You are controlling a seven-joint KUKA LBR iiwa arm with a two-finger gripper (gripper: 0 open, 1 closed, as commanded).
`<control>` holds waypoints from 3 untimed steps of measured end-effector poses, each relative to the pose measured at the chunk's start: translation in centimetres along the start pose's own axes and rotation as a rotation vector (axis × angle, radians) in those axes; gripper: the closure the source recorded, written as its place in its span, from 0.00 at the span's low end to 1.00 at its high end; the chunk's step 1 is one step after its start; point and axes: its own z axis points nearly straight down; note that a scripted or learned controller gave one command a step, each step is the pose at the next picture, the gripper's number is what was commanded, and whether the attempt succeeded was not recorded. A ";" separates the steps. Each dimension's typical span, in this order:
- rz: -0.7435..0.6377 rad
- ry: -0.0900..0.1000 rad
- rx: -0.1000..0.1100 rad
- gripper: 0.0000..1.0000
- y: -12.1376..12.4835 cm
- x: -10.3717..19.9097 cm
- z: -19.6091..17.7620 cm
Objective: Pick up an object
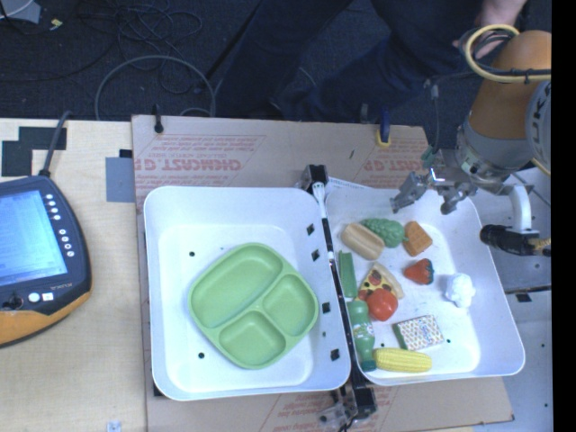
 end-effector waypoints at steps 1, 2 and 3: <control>-0.006 -0.001 -0.017 0.00 -3.8 6.5 -18.4; -0.004 -0.002 0.001 1.00 -3.8 6.2 -18.3; -0.002 0.001 0.012 1.00 -7.1 9.4 -8.4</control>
